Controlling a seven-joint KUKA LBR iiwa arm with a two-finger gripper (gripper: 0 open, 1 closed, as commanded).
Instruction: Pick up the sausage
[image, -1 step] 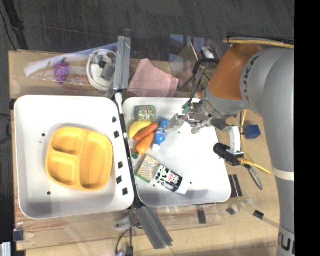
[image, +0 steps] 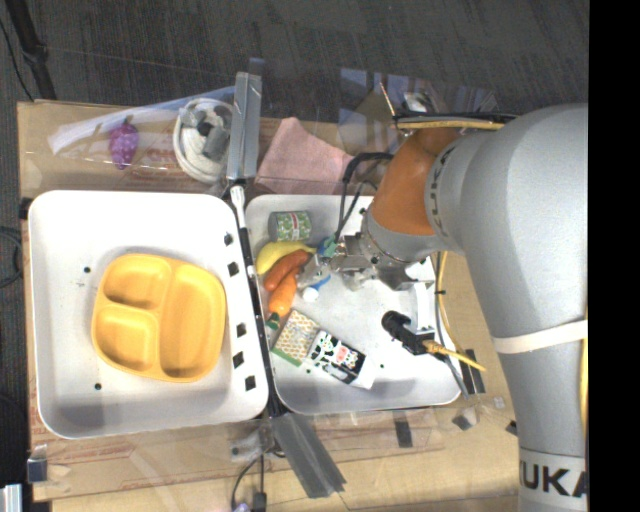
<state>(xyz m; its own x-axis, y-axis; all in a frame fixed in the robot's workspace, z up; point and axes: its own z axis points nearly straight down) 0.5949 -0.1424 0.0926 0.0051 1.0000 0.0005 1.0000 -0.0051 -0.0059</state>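
The orange-brown sausage (image: 287, 272) lies slantwise at the left side of the right bin (image: 420, 385), just under a yellow banana-like piece (image: 272, 253). My gripper (image: 318, 268) is low in that bin, right at the sausage's right end. From here I cannot make out whether it touches the sausage. The wrist and grey arm cover the bin's upper right part.
A green can (image: 290, 224) stands at the back of the right bin. A patterned card box (image: 296, 337) and a black-and-white packet (image: 337, 357) lie at the front. The left bin (image: 60, 400) holds a yellow divided plate (image: 160, 315). A pink cloth (image: 300, 150) lies behind the bins.
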